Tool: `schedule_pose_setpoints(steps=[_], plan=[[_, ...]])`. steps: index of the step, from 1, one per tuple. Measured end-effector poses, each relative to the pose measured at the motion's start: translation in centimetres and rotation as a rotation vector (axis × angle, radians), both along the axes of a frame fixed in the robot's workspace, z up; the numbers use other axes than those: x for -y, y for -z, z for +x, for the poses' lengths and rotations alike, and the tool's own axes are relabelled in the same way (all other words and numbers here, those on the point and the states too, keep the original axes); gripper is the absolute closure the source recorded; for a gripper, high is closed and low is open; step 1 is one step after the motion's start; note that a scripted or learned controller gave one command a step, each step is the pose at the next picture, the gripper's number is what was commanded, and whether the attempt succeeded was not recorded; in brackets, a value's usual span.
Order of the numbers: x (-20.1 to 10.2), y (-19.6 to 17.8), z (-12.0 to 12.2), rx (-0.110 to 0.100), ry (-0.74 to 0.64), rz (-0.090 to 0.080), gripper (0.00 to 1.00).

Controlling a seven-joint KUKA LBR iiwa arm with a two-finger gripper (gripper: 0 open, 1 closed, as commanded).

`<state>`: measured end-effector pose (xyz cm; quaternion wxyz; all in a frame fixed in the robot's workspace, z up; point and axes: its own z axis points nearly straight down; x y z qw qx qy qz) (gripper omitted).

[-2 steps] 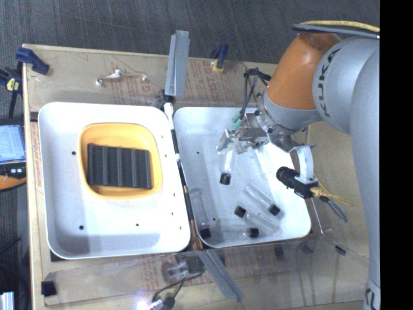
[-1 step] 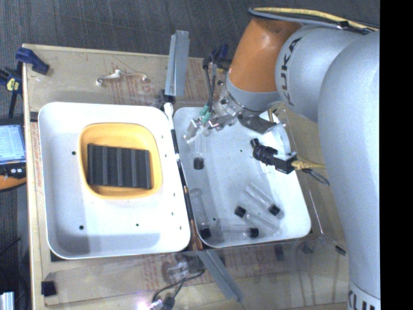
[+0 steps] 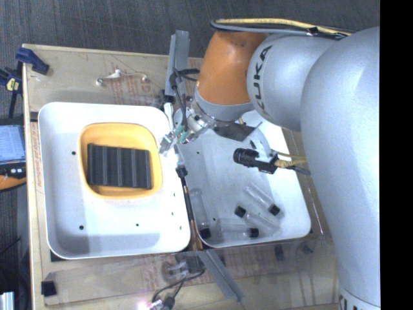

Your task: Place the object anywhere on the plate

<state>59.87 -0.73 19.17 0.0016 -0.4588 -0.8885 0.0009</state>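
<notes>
Where the yellow plate [image 3: 119, 129] sits in the left bin [image 3: 97, 228], a dark ribbed block [image 3: 119, 166] lies flat on it. The block is rectangular and charcoal grey, with parallel ridges running across its top. It covers most of the plate's middle, so the yellow rim shows on all sides.

The grey arm [image 3: 335, 108] comes in from the right and bends down over the right bin [image 3: 219, 173]. Its orange band [image 3: 226, 63] is above the back of that bin. The tool [image 3: 173, 137] hangs at the divide between the two bins, just beside the plate's right edge and clear of the block. I cannot tell whether the tool is open or closed, and nothing can be seen held in it.

The left bin holds the plate and block, with bare white floor around them. In the right bin, several clear tubes with black caps [image 3: 261, 202] lie scattered towards the front corner, some touching. Both bins rest on a pale wooden counter [image 3: 97, 70].
</notes>
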Motion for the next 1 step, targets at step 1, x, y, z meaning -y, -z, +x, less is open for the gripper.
schedule_pose_setpoints(steps=[1], plan=[[0.06,-0.01,0.0,0.0,0.001,0.0,0.0]])
